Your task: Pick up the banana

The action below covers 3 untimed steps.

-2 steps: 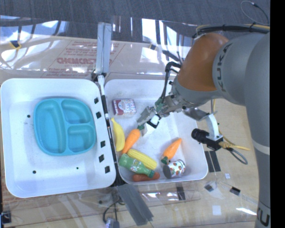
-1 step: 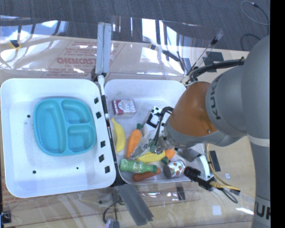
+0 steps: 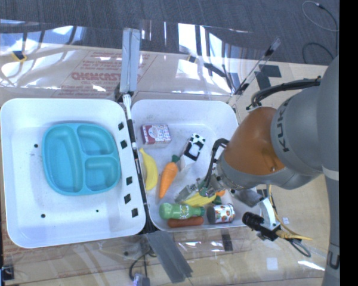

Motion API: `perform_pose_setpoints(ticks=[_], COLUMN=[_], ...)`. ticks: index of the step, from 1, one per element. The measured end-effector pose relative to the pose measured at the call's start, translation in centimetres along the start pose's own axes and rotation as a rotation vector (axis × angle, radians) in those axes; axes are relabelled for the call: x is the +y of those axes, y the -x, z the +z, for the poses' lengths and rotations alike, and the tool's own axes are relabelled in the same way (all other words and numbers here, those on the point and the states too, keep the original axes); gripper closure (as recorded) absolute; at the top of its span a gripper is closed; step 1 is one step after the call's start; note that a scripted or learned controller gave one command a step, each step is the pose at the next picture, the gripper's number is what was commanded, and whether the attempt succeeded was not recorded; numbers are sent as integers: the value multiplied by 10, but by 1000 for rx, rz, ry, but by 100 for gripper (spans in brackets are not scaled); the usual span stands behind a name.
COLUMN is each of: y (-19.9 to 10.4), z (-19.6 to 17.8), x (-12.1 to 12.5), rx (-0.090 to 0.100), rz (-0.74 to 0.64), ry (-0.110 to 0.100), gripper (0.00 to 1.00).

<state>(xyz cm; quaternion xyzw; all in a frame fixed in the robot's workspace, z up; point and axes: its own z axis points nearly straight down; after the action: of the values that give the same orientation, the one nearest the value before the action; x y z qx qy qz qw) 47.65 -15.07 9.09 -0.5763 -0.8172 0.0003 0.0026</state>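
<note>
Dark carpet lay beyond the surface, which carried two shallow white bins side by side, with clear sheeting catching glare behind them. In the left bin (image 3: pixel 12 159) a teal divided tray (image 3: pixel 80 159) sat alone. All the loose items were crowded into the right bin (image 3: pixel 185 109), so the pick had to be made from clutter. The banana (image 3: pixel 148 170) lay against that bin's left wall, just beside the divider between the bins. It was a slim, pale yellow crescent running roughly along the wall, smooth and unmarked as far as could be seen. A carrot (image 3: pixel 167 179) lay just beside it on the inner side, tilted, with its green top pointing up the view. This likely left little room to come down on either flank of the fruit. A small red and white box (image 3: pixel 156 134) and a black-and-white object (image 3: pixel 195 146) sat farther back. A green bottle (image 3: pixel 174 210), a red item (image 3: pixel 186 222) and a can (image 3: pixel 224 213) lined the near wall. The arm (image 3: pixel 298 136) reached in from the right, its orange band bulking over the bin's right side. Its gripper (image 3: pixel 200 190) was low among the clutter near a second yellow piece (image 3: pixel 198 200), apart from the banana, with the carrot between them. Whether it was open or closed, or had hold of anything, could not be told, since the metal parts blurred into the items around them. By my reading the banana was not yet grasped, and the gripper was not placed over it.
</note>
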Motion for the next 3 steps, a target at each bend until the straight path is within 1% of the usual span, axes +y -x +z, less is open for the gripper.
perform_pose_setpoints(ticks=[1,2,3], y=[0,38,38], z=[-10,-60,-70], x=[0,9,10], rx=[0,-3,-4], rz=[-5,-81,-86], ry=[-1,2,2], gripper=[100,100,100])
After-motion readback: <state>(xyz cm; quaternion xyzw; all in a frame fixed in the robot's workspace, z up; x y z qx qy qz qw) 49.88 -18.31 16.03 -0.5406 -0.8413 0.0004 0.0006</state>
